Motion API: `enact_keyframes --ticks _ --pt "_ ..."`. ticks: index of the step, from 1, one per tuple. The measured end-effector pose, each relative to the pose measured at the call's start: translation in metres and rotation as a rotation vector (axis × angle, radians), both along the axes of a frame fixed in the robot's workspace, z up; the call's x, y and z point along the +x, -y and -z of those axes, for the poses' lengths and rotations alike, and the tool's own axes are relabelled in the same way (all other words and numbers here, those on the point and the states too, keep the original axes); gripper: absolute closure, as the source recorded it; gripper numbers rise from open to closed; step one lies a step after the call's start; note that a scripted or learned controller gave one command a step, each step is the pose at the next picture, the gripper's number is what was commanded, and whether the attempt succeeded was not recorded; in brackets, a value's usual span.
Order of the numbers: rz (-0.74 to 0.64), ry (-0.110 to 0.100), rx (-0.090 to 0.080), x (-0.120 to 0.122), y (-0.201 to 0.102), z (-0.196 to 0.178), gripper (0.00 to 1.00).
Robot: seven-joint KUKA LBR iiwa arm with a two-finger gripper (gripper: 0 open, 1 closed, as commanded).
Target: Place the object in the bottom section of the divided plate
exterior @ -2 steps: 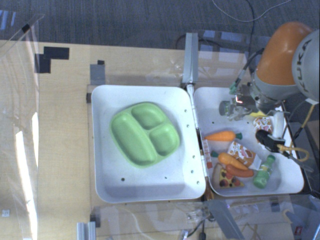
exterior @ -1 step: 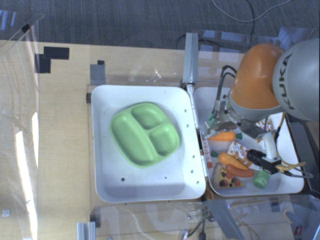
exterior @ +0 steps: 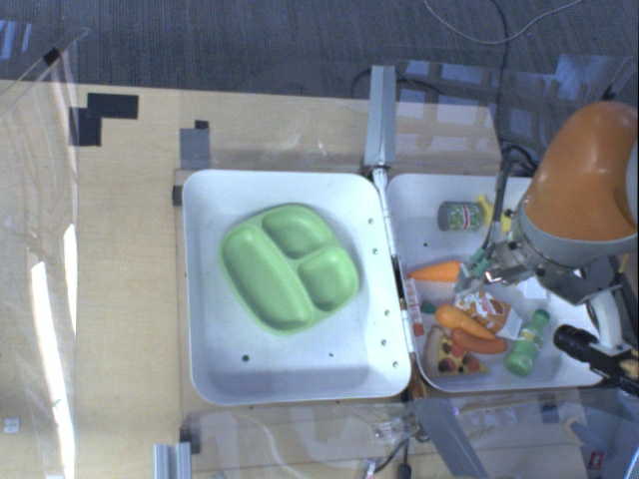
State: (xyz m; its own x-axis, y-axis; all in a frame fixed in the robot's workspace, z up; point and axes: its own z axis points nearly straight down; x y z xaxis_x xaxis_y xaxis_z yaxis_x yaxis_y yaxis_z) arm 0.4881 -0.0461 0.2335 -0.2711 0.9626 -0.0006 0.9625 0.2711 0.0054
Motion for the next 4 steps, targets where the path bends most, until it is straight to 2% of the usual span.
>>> enact_keyframes --ticks 1,2,3,4 --pt "-0.159 0.001 -0.001 0.02 -0.067 0.008 1.0" --pt "-0.042 -0.001 -0.001 0.0 -0.006 0.049 1.0" --pt "-0.139 0.002 -0.002 0.0 0.053 0.02 1.0" --pt "-0.099 -0.002 -0.001 0.075 -0.017 0.033 1.0"
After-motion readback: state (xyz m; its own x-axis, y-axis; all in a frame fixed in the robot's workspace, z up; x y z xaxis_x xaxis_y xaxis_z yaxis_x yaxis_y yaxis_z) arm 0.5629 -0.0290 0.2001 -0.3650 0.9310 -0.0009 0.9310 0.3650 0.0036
